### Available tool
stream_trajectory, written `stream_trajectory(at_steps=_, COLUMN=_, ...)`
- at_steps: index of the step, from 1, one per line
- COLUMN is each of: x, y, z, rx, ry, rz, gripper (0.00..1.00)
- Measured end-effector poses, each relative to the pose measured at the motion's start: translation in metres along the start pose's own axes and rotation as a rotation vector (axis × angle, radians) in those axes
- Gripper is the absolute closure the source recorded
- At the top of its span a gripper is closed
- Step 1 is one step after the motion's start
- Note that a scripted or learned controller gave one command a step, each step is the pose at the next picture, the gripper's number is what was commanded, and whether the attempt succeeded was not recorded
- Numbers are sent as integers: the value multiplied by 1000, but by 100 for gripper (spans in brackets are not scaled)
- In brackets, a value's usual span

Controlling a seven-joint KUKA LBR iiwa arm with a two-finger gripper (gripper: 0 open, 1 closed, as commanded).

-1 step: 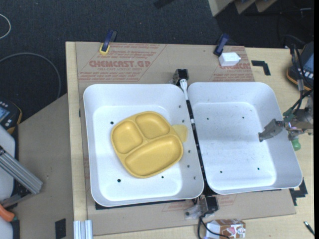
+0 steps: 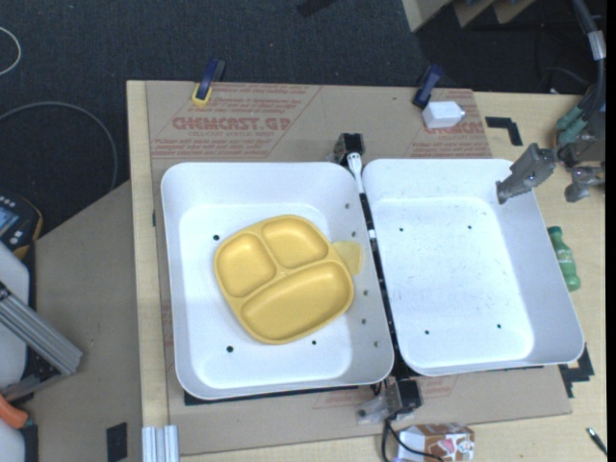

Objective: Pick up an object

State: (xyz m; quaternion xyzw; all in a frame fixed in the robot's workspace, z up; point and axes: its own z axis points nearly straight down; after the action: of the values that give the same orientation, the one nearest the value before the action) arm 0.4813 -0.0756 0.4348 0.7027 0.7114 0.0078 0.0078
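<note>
A yellow divided plate (image 2: 282, 277) with three compartments lies in the left bin (image 2: 183, 195), slightly right of its middle. A small pale yellow piece (image 2: 348, 255) pokes out from under the plate's right edge. My gripper (image 2: 551, 183) hovers over the far right rim of the right bin (image 2: 452, 258), well away from the plate. Its two grey fingers (image 2: 525, 173) stand apart, open, with nothing between them.
A green object (image 2: 564, 258) lies on the bench just outside the right bin's right wall. A white block (image 2: 443, 115) and two clamps sit on the cardboard behind the bins. Cables and a small packet lie at the front edge.
</note>
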Motion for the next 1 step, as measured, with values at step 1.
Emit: stream_trajectory(at_steps=1, x=-5, y=-1, z=-1, rx=16, ry=-2, rz=10, gripper=100)
